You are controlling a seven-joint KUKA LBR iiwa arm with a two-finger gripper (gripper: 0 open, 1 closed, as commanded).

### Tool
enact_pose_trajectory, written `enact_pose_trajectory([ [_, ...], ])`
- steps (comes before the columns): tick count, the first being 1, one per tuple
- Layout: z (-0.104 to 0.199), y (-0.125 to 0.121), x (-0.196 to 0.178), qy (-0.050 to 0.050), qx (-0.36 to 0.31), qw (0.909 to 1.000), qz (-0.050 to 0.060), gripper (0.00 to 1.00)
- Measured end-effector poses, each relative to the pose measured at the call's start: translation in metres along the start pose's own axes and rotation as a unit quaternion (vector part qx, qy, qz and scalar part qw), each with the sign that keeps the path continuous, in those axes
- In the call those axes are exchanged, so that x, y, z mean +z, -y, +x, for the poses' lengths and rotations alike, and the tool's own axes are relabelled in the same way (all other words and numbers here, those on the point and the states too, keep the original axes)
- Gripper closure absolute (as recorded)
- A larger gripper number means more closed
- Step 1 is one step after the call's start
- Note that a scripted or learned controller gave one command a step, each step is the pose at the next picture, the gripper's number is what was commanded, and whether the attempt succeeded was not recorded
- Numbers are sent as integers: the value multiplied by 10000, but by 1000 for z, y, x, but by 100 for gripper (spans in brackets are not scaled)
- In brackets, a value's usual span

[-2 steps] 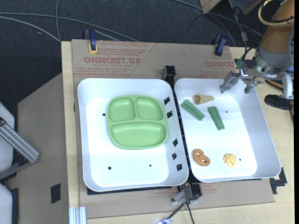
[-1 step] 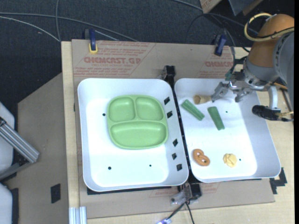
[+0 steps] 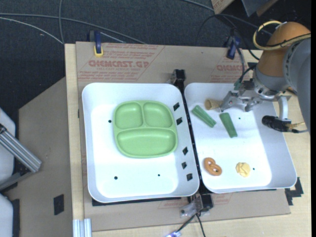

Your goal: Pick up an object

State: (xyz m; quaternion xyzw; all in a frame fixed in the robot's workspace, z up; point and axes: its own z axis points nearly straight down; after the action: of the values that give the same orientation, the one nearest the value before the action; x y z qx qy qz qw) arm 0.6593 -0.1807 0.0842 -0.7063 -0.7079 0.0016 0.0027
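1. While the arm reaches in from the right, the gripper (image 3: 240, 102) hangs over the right bin (image 3: 276, 152), fingers apparently spread, grasping nothing.
2. Two green sticks (image 3: 228, 124) lie just below it; a beige piece (image 3: 212, 104) lies beside.
3. Pretzel (image 3: 213, 167) and yellow piece (image 3: 242, 169) lie well apart.

Even bright light, soft shadows (slightly grainy).

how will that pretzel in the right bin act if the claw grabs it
The pretzel looks small and flat, so probably light and unlikely to roll. Its loops with holes suggest fingers may slip through or it may skid on the smooth white bin.
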Motion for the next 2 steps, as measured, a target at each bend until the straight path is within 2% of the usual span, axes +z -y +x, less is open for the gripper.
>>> enact_pose_trajectory([
  [1, 0, -1, -13, 7, -4, 10000, -28, 100],
  [2, -4, 6, -71, 18, 15, 10000, -65, 100],
])
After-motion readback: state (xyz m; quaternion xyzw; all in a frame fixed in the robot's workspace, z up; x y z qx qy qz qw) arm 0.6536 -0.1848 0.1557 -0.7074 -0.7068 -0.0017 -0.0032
